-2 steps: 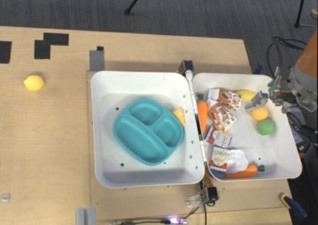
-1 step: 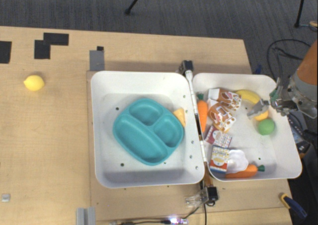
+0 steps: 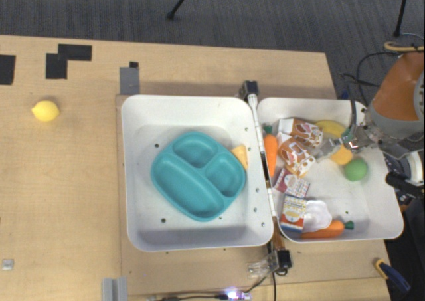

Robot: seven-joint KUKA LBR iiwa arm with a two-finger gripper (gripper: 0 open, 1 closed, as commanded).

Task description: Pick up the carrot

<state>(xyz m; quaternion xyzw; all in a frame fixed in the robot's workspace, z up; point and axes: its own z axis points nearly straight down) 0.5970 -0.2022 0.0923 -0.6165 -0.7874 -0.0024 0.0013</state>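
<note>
the carrot lies lengthwise at nine o'clock in the right bin, against its left wall — likely light, stiff, smooth plastic; best pinched across its middle. gripper sits at two o'clock — can't tell its opening.

Two shallow white plastic bins on a pale tan wooden bench, marked with black rectangular patches. Teal in the divided plastic plate, with a yellow-orange wedge at its edge. Bright yellow on the small round lemon. Orange with a green tip on the long carrot; orange too on the second carrot by the bin wall. Green on the round ball, yellow on the pieces nearby. Brown, white and red print on the crinkled snack packets. Grey arm with an orange band. Dark grey carpet.
</note>
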